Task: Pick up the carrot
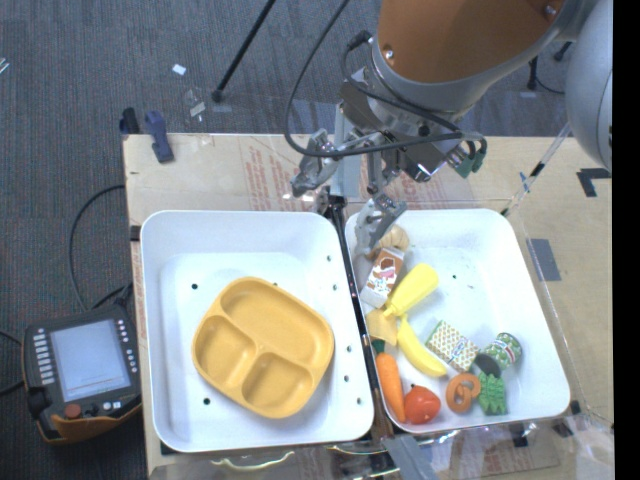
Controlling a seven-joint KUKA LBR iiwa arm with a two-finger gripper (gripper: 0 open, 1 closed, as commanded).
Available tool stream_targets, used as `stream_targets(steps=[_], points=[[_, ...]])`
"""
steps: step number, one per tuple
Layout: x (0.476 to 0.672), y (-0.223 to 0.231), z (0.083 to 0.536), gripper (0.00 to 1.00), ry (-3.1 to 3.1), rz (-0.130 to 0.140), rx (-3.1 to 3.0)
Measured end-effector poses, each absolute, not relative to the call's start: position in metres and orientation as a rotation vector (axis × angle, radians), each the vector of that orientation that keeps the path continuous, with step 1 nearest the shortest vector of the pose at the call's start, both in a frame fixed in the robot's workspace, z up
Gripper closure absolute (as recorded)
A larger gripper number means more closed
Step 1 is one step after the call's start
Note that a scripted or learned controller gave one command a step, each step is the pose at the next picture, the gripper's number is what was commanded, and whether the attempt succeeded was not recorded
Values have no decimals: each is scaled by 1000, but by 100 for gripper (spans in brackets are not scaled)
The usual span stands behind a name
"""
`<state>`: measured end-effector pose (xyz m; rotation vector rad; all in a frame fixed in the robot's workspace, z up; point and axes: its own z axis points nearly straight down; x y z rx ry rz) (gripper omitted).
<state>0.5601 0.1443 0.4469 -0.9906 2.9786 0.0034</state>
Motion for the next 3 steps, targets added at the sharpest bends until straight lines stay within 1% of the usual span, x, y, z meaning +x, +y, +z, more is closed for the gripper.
stream_targets(steps=[1, 2, 3], points=[[560, 144, 447, 0, 2979, 3, -991], [563, 41, 444, 0, 3021, 1, -854], [563, 42, 444, 0, 3020, 2, -858]])
